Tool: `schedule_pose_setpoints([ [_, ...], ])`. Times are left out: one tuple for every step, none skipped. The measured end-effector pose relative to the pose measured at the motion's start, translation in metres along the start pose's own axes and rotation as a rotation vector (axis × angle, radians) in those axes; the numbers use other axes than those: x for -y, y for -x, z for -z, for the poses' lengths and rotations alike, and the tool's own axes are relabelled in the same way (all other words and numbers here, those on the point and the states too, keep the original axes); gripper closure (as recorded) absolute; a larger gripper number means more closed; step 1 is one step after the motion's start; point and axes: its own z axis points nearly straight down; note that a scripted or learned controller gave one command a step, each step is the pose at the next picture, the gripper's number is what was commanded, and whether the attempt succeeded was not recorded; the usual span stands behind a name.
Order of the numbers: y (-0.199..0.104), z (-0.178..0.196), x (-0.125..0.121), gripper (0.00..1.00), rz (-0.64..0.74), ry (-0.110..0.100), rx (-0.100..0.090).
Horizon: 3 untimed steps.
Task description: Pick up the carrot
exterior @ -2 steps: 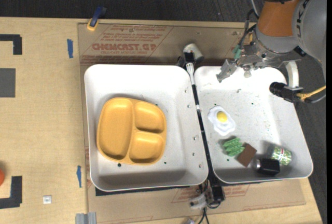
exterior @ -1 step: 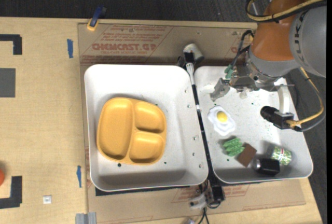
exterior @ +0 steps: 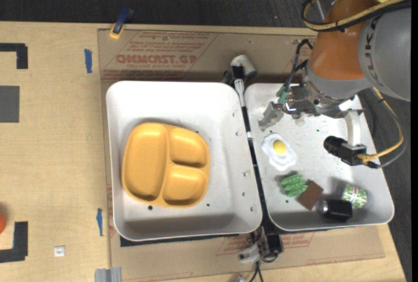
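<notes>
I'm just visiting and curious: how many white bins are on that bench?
2. The left bin holds a yellow divided tray. The right bin holds small toy foods, with the gripper above its far end.

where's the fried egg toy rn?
Camera view: the white-and-yellow fried egg toy lies in the right white bin, close to its left wall, between the end effector up-frame and the green toy vegetable down-frame.

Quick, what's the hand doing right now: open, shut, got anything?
Hand: cannot be told; it hangs over the right bin, above the fried egg.
</notes>
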Motion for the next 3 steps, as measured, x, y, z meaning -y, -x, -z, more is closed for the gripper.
schedule_pose_setpoints([
  [-0.026, 0.0, 0.008, 0.0, 0.058, 0.001, 0.0],
  [-0.035, 0.0, 0.027, 0.0, 0.205, 0.001, 0.001],
  [-0.035, 0.0, 0.027, 0.0, 0.204, 0.001, 0.001],
])
